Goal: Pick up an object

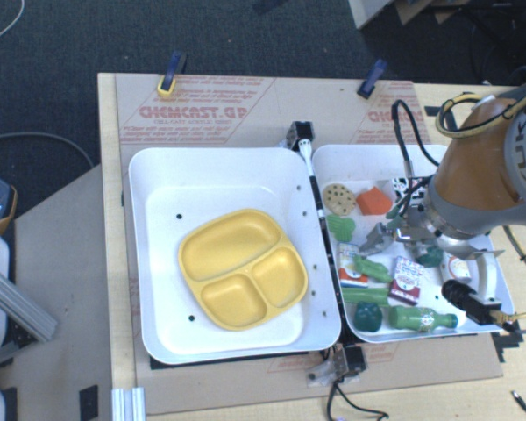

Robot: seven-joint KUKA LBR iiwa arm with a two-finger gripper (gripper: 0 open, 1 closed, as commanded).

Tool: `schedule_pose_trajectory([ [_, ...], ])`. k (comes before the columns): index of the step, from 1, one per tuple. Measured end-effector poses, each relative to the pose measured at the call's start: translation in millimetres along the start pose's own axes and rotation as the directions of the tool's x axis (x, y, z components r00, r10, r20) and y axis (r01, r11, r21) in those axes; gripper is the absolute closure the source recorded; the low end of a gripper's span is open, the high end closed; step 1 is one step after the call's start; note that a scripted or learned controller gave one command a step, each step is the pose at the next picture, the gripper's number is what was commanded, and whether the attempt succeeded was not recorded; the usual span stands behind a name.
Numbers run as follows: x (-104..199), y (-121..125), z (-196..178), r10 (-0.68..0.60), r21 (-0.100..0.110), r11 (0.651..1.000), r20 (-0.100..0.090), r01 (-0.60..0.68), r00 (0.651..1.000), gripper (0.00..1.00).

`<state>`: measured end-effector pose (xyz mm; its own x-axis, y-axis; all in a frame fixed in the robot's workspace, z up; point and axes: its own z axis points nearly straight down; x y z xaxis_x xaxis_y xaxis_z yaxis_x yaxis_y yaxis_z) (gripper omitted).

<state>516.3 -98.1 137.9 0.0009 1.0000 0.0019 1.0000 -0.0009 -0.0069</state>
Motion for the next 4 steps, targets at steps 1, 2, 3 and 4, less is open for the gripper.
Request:
schedule_pose_trajectory([
  [1,0.6,5.8,43.5,0.000,-0.019,1.000,-0.001,0.000,1.000,0.00],
  [2,0.1,7.1,32.6,0.000,-0.027,1.000,0.003,0.000,1.000,1.00],
  [3,0.4,9.3,-31.3,-0.002,-0.014,1.000,0.004,0.002,1.000,1.00],
  [4,0.5,10.4,-84.8,-0.002,-0.014,1.000,0.004,0.002,1.000,1.00],
])
